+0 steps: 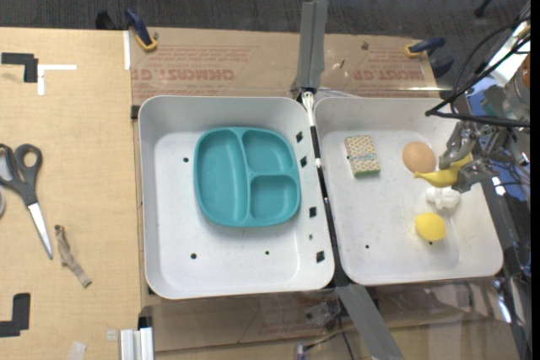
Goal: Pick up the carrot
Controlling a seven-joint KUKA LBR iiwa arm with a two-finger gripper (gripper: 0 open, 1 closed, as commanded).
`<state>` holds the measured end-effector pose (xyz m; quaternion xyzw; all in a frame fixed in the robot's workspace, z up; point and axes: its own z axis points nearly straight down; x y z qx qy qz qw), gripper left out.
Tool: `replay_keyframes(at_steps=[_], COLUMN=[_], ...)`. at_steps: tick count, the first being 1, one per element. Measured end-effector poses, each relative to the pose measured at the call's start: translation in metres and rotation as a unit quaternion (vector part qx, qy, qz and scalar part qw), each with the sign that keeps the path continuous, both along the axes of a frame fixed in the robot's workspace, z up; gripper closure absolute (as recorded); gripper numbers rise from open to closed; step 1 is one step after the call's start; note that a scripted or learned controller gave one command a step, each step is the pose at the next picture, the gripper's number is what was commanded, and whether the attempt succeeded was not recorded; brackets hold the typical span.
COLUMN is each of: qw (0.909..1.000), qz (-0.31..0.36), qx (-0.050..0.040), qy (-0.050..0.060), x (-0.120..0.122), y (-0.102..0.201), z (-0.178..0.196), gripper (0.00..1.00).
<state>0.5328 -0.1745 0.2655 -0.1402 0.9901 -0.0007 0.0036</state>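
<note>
Gripper [460, 158] at right bin [380, 261] edge; finger state unclear. Banana [437, 176] touching fingertips, egg [418, 157] just left.

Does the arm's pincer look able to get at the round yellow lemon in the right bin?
Probably yes. The pincer hangs over the right shallow white bin, beside the yellow banana. The round yellow lemon lies close by, nearer the camera, with nothing over it.

arm [516, 97] cut off at right edge, jaws' state unclear
</note>
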Motion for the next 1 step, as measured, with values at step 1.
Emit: replay_keyframes(at_steps=[1], qw=[0.9723], qz=[0.234], qx=[0.0001], qy=[0.002], x=[0.0314], y=[-0.0466], z=[-0.1207], gripper=[1.0])
